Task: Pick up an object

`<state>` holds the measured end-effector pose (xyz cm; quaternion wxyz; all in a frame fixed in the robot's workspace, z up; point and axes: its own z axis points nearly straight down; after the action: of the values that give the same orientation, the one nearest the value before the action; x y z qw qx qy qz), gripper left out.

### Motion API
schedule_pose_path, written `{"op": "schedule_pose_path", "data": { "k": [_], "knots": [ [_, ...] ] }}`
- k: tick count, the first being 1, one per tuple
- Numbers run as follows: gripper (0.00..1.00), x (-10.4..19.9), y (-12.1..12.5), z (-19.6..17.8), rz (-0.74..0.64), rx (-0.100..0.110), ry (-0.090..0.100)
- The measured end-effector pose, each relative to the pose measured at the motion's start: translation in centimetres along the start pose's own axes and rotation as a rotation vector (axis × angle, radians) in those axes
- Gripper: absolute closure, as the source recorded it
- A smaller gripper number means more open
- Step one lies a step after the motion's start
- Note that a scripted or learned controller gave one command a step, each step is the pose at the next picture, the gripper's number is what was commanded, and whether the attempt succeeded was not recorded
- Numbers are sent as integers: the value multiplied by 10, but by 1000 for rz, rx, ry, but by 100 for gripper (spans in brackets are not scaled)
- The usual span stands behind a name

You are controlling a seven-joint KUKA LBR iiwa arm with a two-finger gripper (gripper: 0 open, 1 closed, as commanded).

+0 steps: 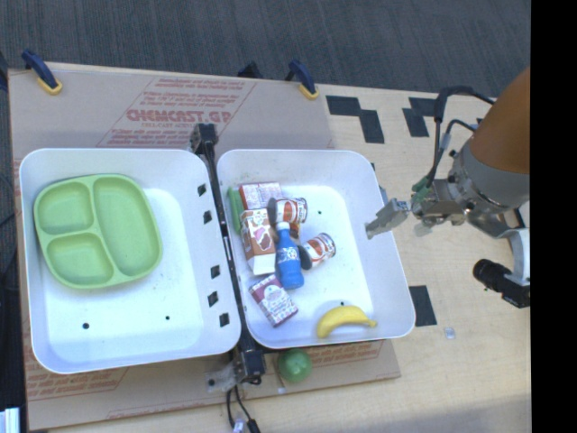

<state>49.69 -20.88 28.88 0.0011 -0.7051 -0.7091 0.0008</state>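
High, slanted view over bins [297, 162]

Premises present as a robotics test lab. Evidence: a light wooden bench [469, 350] marked with black tape squares [421, 304], two white bins [297, 162] clamped over printed cardboard [180, 106] with blue clips [42, 72], grey carpet [270, 16], and a robot arm [500, 142] with exposed cabling.

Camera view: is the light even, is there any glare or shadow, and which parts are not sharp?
Camera view: light is soft and even; the white right bin looks bright but not washed out; the banana and blue bottle cast only faint shadows; labels on the small cartons are too soft to read; the gripper looks slightly blurred.
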Motion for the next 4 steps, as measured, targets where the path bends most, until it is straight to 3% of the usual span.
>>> {"op": "schedule_pose_path", "data": {
  "k": [1,2,3,4],
  "knots": [
    [0,-1,65,159,-2,4,1],
    [0,27,106,193,-2,-7,-3],
    [100,28,106,183,-6,-7,-2],
    [100,11,61,105,1,-2,-1]
  ]
}}
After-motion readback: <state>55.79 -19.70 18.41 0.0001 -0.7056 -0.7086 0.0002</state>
